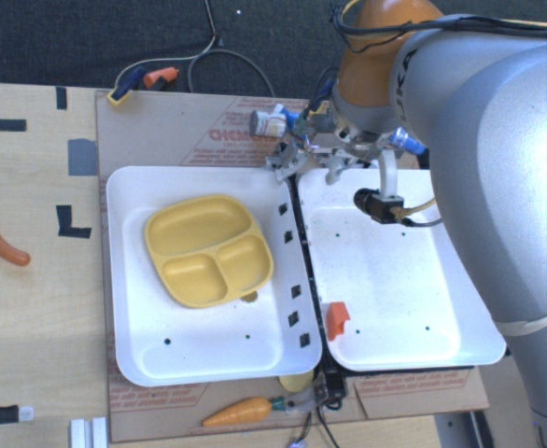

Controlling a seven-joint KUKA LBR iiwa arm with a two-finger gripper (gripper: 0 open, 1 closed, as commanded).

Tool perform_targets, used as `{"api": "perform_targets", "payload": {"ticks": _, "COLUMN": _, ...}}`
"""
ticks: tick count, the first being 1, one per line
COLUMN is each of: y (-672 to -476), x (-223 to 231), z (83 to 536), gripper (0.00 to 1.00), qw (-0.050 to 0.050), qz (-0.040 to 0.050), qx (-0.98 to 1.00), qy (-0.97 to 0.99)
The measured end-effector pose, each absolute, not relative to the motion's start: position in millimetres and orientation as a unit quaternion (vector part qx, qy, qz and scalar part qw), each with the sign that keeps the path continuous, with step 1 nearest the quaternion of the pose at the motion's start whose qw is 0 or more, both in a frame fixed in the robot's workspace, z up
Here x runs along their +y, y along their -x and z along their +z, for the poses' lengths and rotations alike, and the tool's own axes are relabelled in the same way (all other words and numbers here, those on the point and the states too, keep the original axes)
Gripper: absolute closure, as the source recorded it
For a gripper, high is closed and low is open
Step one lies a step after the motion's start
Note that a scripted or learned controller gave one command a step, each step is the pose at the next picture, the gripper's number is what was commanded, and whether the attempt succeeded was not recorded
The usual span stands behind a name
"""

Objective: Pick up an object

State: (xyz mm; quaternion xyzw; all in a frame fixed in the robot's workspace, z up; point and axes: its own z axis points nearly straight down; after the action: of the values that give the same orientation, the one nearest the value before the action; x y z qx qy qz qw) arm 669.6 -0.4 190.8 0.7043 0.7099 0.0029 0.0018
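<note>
Camera view: the arm (460, 110) hangs over the far end of the right bin (395, 292), and the fingers (334, 161) sit near the divider between the bins; whether they are spread or pressed together cannot be told, and nothing is seen between them. The yellow plate (208, 248) lies in the left bin (138, 343), to the left of and nearer than the fingers, apart from them. The orange block (337, 318) rests in the right bin well nearer than the fingers, against the divider.
</note>
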Motion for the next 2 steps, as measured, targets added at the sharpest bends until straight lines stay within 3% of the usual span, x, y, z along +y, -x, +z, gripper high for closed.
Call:
{"api": "perform_targets", "payload": {"ticks": 1, "y": -667.6, "x": -107, "z": 190, "gripper": 0.00, "qw": 0.001, "qz": -0.0012, "qx": 0.705, "qy": -0.709}}
{"api": "perform_targets", "payload": {"ticks": 2, "y": -668.1, "x": -25, "z": 184, "gripper": 0.00, "qw": -0.001, "qz": 0.0000, "qx": 0.710, "qy": -0.705}}
